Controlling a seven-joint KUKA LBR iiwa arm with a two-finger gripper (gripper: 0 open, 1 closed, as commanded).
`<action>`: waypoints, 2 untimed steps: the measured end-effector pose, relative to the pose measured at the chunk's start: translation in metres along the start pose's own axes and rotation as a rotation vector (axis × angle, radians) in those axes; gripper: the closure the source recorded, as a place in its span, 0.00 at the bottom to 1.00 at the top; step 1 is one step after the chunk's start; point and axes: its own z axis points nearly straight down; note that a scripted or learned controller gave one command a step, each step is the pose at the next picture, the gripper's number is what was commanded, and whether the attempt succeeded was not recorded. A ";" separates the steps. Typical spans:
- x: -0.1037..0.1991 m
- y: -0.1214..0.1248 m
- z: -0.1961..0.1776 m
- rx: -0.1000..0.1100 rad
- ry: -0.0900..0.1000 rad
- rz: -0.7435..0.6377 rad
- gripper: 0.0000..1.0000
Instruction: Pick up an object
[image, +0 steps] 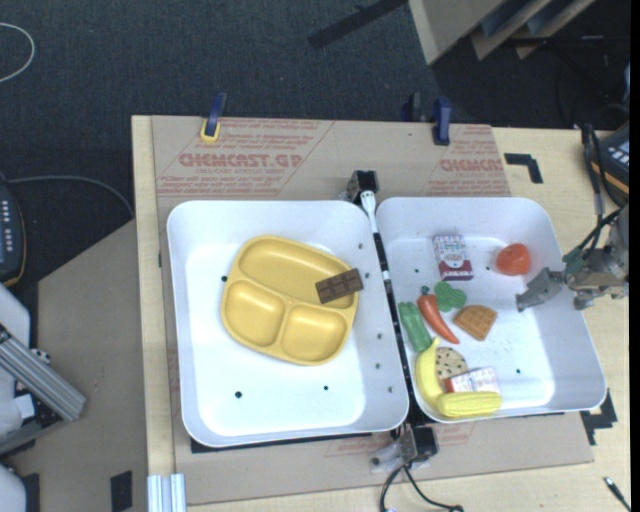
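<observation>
Sitting near the gripper (535, 293) — a round red-orange tomato (513, 259).

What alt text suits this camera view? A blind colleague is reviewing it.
A grey two-finger gripper hovers over the right white bin, which holds small toy foods. The left white bin holds a yellow divided plastic plate with a brown chocolate bar on it.

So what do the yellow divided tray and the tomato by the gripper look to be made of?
Yellow divided tray: likely moulded plastic, with smooth rounded compartments, an even colour and a soft sheen. Tomato: probably plastic or rubber toy food, uniformly orange-red and slightly glossy; too small to tell which.
</observation>
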 end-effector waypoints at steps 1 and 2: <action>0.001 0.002 0.043 0.005 0.002 0.000 0.00; 0.008 0.000 0.106 0.007 0.003 0.000 0.00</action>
